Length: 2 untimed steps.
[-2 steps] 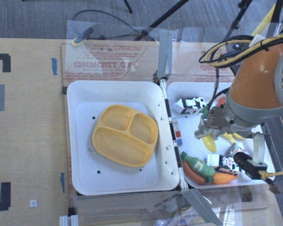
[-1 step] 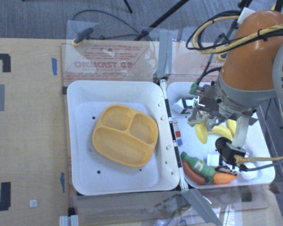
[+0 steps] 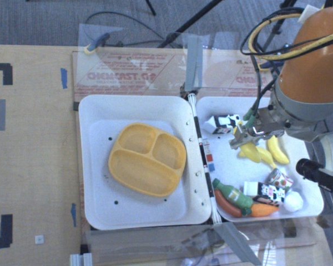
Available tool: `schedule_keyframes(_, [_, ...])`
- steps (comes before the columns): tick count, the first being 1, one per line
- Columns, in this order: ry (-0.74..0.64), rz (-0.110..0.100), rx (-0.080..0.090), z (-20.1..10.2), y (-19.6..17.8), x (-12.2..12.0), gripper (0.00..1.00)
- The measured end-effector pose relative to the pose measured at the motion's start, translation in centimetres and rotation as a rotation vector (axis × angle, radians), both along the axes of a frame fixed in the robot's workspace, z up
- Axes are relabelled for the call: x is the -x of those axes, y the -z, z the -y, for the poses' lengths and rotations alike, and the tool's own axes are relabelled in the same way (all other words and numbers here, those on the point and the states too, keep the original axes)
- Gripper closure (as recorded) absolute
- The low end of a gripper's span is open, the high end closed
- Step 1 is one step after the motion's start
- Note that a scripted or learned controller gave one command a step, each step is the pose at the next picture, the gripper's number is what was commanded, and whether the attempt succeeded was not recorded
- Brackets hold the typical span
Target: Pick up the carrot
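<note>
The carrot (image 3: 263, 209) is a small orange piece lying at the front edge of the right bin (image 3: 313, 206), between a green bottle (image 3: 234, 195) and a white ball (image 3: 293, 202). My gripper (image 3: 242, 138) hangs over the middle of the right bin, just left of the yellow bananas (image 3: 266, 152). It is well behind the carrot and apart from it. The arm's orange band and grey wrist hide the bin's back right part.
A reddish sausage (image 3: 226, 204) lies next to the bottle. Black-and-white cartons sit at the back (image 3: 224, 122) and near the front (image 3: 276, 186). The left bin (image 3: 91, 165) holds a yellow divided plate (image 3: 147, 159). A bin wall (image 3: 200, 148) separates the two.
</note>
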State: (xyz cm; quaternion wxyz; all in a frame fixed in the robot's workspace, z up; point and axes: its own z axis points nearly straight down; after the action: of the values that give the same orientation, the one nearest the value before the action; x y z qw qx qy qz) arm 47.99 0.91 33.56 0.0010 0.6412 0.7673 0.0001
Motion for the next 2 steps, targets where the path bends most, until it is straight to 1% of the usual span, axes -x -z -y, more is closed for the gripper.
schedule_keyframes(1, [0.243, -0.005, 0.0, -3.3, 0.9, 0.1, 1.0])
schedule_keyframes(2, [0.277, -0.002, 0.0, -3.0, -6.5, -4.0, 1.0])
